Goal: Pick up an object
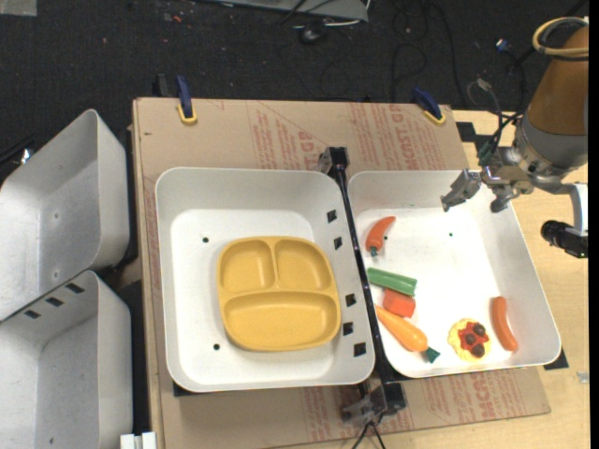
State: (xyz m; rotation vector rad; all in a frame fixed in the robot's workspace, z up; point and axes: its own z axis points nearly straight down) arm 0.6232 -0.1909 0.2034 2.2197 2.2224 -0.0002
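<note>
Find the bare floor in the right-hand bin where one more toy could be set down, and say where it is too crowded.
Free: the floor of the right bin between the chili, the gripper and the sausage. Crowded: the near left corner, where the green stick, red piece and carrot lie, with the pizza slice beside them.

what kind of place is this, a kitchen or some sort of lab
Most likely a robotics lab, not a kitchen: a robot arm with its claw hangs over a white bin of toy food, the bench is a cardboard sheet, and loose cables lie on the dark floor.
</note>
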